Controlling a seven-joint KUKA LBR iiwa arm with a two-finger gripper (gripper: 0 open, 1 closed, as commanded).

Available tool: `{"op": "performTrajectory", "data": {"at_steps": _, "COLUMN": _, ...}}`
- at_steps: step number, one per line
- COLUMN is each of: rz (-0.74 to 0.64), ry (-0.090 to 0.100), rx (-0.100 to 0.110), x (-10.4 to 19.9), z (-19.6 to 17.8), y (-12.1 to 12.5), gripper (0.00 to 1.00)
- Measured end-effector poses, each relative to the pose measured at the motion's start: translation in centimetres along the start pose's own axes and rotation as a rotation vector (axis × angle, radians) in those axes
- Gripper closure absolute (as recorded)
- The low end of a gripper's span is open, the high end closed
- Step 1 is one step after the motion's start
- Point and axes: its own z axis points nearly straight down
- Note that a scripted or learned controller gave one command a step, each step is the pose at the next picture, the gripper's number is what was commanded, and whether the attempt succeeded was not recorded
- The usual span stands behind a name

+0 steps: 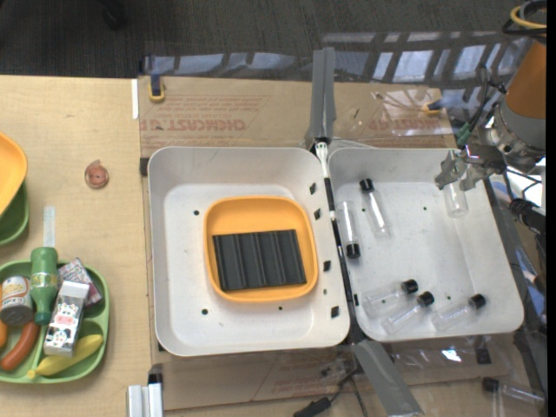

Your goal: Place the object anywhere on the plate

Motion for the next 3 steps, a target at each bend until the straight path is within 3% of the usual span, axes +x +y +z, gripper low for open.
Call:
{"op": "performTrajectory", "data": {"at_steps": 1, "rz": -0.35, "ry": -0.001, "rx": -0.002, "x": -3.1, "z": -1.4, "y": 5.1, "gripper": 1.0}}
{"op": "performTrajectory", "data": {"at_steps": 2, "rz": -0.602, "ry": -0.002, "rx": -0.004, "x": -3.8, "z": -5.2, "y": 5.3, "gripper": 1.0}}
{"op": "performTrajectory", "data": {"at_steps": 3, "rz": -0.89, "ry": -0.002, "rx": -0.005, "x": -3.8, "z": -5.6, "y": 5.3, "gripper": 1.0}}
